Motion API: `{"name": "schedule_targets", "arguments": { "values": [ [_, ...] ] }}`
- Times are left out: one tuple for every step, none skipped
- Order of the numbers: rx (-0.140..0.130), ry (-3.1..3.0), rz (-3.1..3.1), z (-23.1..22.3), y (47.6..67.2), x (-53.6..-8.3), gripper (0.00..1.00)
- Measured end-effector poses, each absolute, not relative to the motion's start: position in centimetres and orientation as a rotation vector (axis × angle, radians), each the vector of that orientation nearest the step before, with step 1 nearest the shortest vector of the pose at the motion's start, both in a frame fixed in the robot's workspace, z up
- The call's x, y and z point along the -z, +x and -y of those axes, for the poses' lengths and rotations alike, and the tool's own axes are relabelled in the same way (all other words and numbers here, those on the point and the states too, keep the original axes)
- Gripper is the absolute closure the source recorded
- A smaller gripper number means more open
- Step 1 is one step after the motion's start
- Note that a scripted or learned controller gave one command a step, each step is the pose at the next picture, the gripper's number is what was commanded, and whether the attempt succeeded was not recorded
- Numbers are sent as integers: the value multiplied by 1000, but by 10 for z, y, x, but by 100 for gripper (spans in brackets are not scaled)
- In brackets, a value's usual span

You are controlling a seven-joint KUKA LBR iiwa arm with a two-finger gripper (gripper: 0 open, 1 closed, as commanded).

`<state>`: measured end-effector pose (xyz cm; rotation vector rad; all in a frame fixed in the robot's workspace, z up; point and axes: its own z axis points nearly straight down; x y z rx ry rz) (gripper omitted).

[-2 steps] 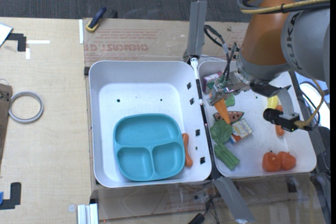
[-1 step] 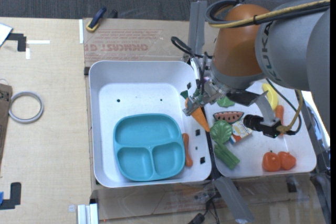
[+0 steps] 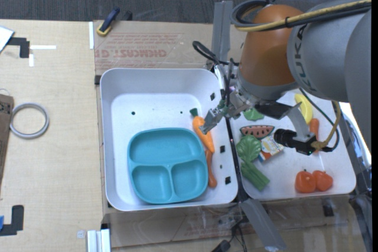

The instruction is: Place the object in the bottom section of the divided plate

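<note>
A teal divided plate (image 3: 168, 166) lies in the near half of the left bin (image 3: 118, 91), with one wide section at the far side and two smaller ones at the near side; all three hold nothing. An orange carrot (image 3: 205, 137) with a green top leans against the plate's right rim, by the wall between the bins. My gripper (image 3: 211, 120) reaches in from the right and its tip sits right at the carrot's upper end. A second orange piece (image 3: 211, 176) lies lower along the same wall.
The right bin (image 3: 345, 186) holds a watermelon slice (image 3: 258, 130), broccoli (image 3: 248, 149), a green vegetable (image 3: 255, 175), tomatoes (image 3: 313, 181), a banana (image 3: 304, 108) and a small carton (image 3: 271, 150). A tape roll (image 3: 28, 120) lies on the bench at left.
</note>
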<state>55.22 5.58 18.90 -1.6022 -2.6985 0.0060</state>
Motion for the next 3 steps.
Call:
{"name": "schedule_targets", "arguments": {
  "values": [
    [-11, -1602, 2696, -55, 553, -195, 100],
    [-6, -1666, 2662, -82, 513, -240, 100],
    [-7, -1499, 2761, -94, 555, -375, 100]
  ]
}}
